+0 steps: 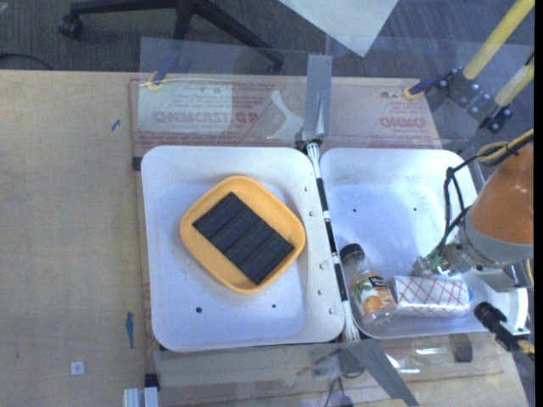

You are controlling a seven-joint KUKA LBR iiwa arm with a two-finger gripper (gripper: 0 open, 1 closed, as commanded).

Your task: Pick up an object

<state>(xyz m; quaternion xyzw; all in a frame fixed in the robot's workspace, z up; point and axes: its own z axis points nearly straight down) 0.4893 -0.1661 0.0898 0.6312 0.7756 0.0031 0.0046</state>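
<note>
The wooden surface (68,227) carries two shallow white bins side by side. The left bin (170,312) holds a yellow tray (197,240), square with rounded corners and turned at an angle, lying near the bin's middle. On the tray rests a black ribbed pad (243,237), covering most of the tray's inside and leaving a yellow border all round.

The right bin (382,185) touches the left one along their shared edge. The upper part of its floor is bare white with a few small dark dots. Along its near edge lie the task's things: a small clear bottle (366,288) with a black cap and an orange label, lying on its side close to the near-left corner with the cap pointing toward the shared edge, and just beside it, toward the right, a flat packet (433,295) with a red criss-cross pattern on white. The bottle and packet touch or nearly touch.

The arm (509,210), grey with an orange band, reaches in over the right edge of the right bin. Its claw (434,263) hangs just above the upper left end of the packet, near the bottle. Whether the claw is wide or closed cannot be told from this view, and nothing is visibly held in it.
</note>
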